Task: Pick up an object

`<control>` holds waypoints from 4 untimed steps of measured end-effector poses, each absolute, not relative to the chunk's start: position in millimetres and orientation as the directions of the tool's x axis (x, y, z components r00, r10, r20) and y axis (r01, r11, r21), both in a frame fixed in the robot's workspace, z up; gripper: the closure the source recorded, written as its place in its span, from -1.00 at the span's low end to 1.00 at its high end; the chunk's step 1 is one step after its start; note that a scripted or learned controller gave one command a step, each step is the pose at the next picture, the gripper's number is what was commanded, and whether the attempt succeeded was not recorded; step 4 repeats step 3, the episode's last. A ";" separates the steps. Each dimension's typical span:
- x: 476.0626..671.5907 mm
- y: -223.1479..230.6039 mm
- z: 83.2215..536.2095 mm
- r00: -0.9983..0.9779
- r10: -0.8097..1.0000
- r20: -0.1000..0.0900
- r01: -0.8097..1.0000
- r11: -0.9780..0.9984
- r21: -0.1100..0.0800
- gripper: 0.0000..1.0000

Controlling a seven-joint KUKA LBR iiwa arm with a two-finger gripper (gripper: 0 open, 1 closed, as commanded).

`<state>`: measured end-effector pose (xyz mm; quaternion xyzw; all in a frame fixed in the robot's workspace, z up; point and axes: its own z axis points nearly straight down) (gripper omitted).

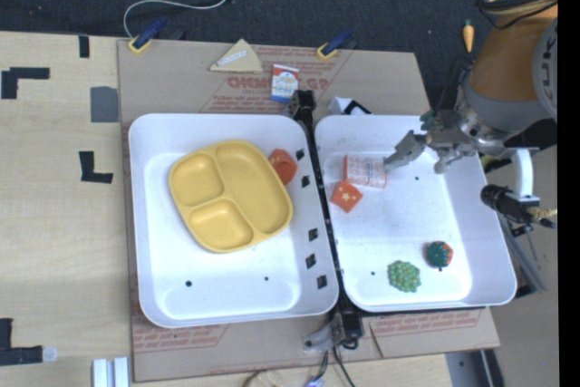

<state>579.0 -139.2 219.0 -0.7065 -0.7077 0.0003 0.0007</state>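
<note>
Worktop (54, 195): pale wood with black marks, under a brown cardboard sheet that carries both bins.
Green lump (404, 275): nearest item in the right bin (480, 285), by its front wall.
Teal and red ball (439, 255): just right of the green lump, a little farther back, apart from it.
Yellow tray (229, 194): three compartments, lying at a slant in the middle of the left bin (154, 285).
Orange block (346, 196): in the right bin close to the divider, touching the lower edge of the clear packet.
Orange-red piece (284, 166): in the left bin, against the far right corner of the yellow tray.
Clear packet (365, 171): pale with red print, lying flat, just left of the claw's nearer finger.
Claw (423, 154): over the far part of the right bin, fingers spread apart with nothing between them, the left tip close to the clear packet.
Arm (512, 68): grey with an orange band, coming in from the right.
Small carton (285, 83): red, white and blue, on the cardboard beyond the bins.
Paper wedge (237, 58): pale triangle farther back, left of the carton.
</note>
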 end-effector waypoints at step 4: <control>592.1 -92.8 98.5 -0.003 1.000 0.001 1.000 0.003 -0.004 1.00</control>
